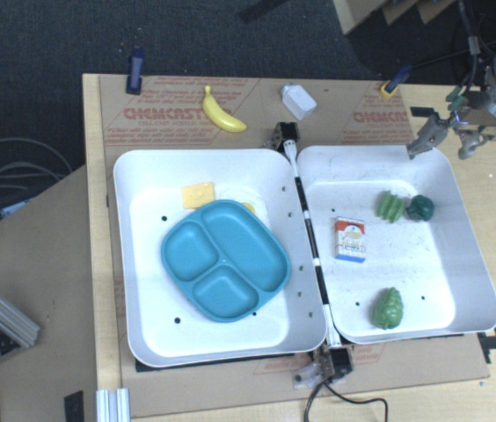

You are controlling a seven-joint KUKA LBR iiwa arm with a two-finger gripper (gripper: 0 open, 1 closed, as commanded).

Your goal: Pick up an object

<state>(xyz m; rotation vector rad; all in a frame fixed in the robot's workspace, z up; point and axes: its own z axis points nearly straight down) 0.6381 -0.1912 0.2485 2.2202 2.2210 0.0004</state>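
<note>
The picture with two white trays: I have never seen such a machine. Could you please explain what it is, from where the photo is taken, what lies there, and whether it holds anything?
One camera above the bench looks down at a slant. The metal part at the upper right is the gripper of a robot arm, a two-finger hand; its fingers are spread and nothing is between them. It hovers by the far right corner of the right bin. That bin holds a green pepper beside a dark green round piece, a small printed box and a green lumpy toy. The left bin holds a blue divided plate, which partly covers a yellow slab. On the bench behind the bins lie a banana and a small white block.
</note>
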